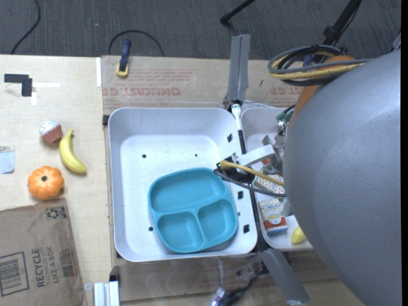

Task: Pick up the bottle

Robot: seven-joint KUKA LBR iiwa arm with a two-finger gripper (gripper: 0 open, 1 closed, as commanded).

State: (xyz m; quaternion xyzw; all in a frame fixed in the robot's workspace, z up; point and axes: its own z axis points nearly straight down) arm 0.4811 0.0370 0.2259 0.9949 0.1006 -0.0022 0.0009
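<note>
Left bin [127, 171] open behind blue tray [191, 209], right bin [261, 123] crowded under arm [350, 183]

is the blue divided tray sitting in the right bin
No, the blue divided tray lies in the left bin, against its near right corner.

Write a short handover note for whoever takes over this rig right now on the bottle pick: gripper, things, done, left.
Gripper: hidden behind the grey arm, which covers most of the right bin; state cannot be told.
Things: the blue divided tray lies in the left bin. Small packaged items lie at the right bin's near end. I cannot pick out a bottle.
Done: no pick is evident.
Left: find, grasp and lift the bottle.
</note>
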